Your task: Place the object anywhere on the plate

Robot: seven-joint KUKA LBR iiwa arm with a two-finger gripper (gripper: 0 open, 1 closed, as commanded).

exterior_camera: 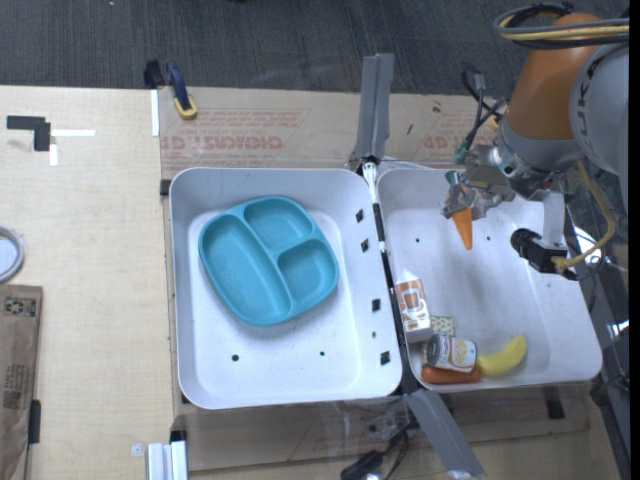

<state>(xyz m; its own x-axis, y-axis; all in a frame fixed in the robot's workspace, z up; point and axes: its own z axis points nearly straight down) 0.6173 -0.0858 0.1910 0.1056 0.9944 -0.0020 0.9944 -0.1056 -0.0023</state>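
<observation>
From the overhead camera you see two white bins side by side on the bench: the left bin (pixel 190 298) holds a blue plate (pixel 268 259) with three compartments, lying toward the bin's upper left, and nothing rests on it. The right bin (pixel 560 313) holds the loose items, all gathered along its near edge and left wall: a small carton (pixel 411 305) leaning by the divider, a can (pixel 450 352) just below it, a red-orange piece (pixel 449 374) tucked under the can, and a banana (pixel 503 356) touching the can's right side. The arm (pixel 560 78) comes in from the right over the far part of that bin, and its gripper (pixel 466 204) hangs there with an orange carrot (pixel 464 228) pointing tip-down from between its fingers, so you can take the fingers as closed on the carrot's upper end. The carrot is above the right bin's floor, well apart from the plate, with the raised divider (pixel 376 108) and its clips standing between the two. The wrist and cables hide the far right corner of the bin, and the gripper's body covers the carrot's top. On the bench at left, a roll of tape (pixel 8 256) is cut off by the edge, and a blue-and-yellow clamp (pixel 176 90) lies near the far edge.
</observation>
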